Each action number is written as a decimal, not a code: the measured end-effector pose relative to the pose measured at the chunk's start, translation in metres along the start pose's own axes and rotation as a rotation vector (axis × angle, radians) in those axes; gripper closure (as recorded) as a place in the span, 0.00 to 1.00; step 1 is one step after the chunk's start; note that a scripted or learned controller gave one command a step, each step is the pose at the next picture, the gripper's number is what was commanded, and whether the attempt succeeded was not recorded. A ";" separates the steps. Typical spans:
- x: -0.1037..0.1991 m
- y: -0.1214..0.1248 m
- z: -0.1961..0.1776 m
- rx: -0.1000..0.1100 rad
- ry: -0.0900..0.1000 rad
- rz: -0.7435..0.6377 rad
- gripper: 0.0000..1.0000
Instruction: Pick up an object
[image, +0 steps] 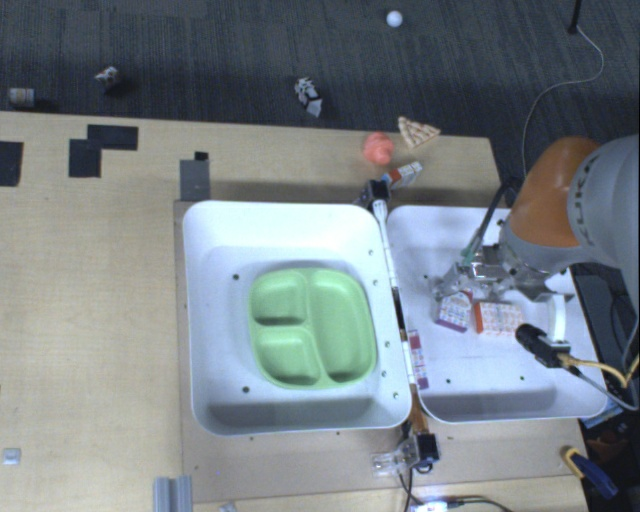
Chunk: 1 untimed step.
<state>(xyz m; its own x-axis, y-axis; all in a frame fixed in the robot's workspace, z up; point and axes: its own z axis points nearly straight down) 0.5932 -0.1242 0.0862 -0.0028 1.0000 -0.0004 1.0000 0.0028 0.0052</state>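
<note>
Arm (585, 205) over packets (455, 314) in rt bin (500, 395), jaws' state unclear, green tray (310, 325) in other bin (215, 250)

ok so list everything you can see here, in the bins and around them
left bin: one, white, on the bench
right bin: one, white, touching the left bin's side
plate: one, green, three compartments, in the left bin
purple packet: one, purple and white, middle of the right bin
orange packet: one, orange and white, beside the purple packet
pink ball: one, pink-orange, on the bench behind the bins
wedge: one, tan, beside the pink ball
white ball: one, white, on the dark floor
bench: one, pale wood
arm: one, grey with an orange band, from the right
gripper: one, metal, just above the packets
</note>
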 end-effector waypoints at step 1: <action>0.000 0.002 -0.012 -0.007 -0.001 -0.001 1.00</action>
<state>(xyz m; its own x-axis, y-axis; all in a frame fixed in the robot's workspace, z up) 0.5954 -0.1239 0.0980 -0.0034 1.0000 -0.0016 0.9999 0.0034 0.0127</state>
